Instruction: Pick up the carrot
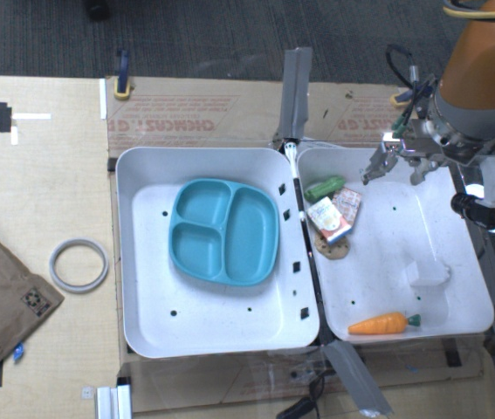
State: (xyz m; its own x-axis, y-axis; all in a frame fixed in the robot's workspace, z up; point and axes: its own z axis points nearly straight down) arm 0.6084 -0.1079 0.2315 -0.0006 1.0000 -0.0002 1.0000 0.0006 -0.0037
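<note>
Carrot [378,324] lies at the right bin's [457,234] near edge, long axis across, leaf end right. I see the claw [395,166] spread open, holding nothing, at the far edge, well apart.

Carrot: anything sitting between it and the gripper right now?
Nothing visible. The gripper hangs over the right bin's far edge; the carrot lies alone by its near wall, bare floor between. The food items sit off to the left.

Arm reaches in from upper right, orange band above grey wrist; gripper [397,166] points down-left, two fingers [374,169] spread apart, nothing between them.
</note>
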